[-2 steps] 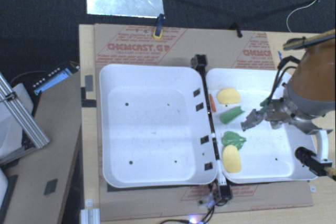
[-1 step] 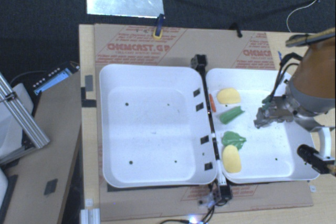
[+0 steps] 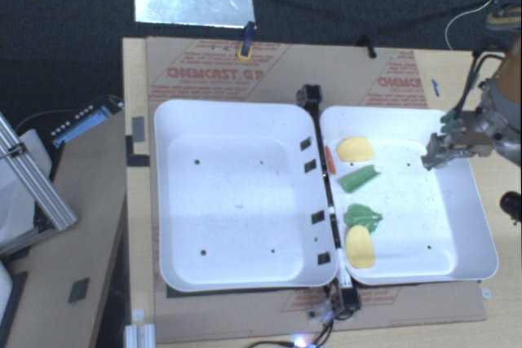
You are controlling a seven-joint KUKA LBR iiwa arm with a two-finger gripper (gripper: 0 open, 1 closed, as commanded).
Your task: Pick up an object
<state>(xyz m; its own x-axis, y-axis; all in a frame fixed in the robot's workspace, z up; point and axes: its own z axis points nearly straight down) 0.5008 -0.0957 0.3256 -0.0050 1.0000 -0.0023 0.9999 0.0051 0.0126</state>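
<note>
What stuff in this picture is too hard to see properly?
- Gripper, camera view: small and blurry, so its grip state is unclear.
- Arm: cut off by the right edge.
- Orange object: a thin sliver by the divider of the right bin, too small to identify.
- Green pieces and yellow pieces: too small to name.

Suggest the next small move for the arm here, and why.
Probably shift the gripper leftward across the right bin toward the upper yellow piece. All four small objects lie along that bin's left side, while the gripper sits over bare floor near its upper right rim, holding nothing visible.
</note>
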